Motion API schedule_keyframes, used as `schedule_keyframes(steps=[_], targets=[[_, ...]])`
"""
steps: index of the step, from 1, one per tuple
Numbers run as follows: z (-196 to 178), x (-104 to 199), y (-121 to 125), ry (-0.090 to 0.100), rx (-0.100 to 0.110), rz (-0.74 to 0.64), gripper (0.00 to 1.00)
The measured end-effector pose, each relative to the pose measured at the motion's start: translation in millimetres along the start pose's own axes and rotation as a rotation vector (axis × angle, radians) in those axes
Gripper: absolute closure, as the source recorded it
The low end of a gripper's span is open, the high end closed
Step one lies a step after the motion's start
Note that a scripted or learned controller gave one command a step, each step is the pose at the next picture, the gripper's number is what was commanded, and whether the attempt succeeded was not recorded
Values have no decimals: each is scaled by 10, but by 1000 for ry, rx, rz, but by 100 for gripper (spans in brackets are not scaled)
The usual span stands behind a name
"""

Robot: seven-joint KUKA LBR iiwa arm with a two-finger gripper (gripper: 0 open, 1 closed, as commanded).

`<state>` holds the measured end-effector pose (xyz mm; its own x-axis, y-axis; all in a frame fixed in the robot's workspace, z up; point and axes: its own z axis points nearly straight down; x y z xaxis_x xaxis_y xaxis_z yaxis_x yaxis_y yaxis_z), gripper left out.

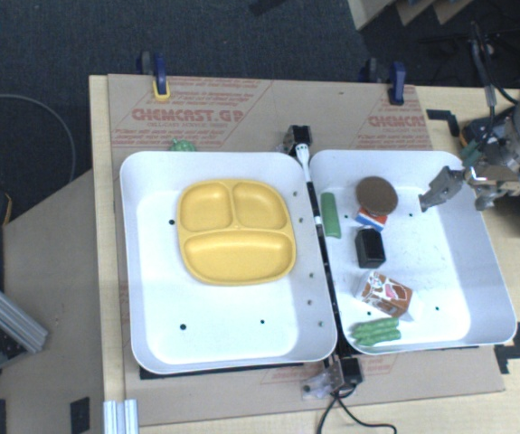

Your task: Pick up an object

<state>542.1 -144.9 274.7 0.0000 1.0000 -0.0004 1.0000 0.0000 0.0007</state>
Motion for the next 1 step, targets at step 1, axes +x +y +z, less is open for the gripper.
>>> schedule_keyframes(steps=[1], targets=[[1695,-253,-146,4,15,3,0]])
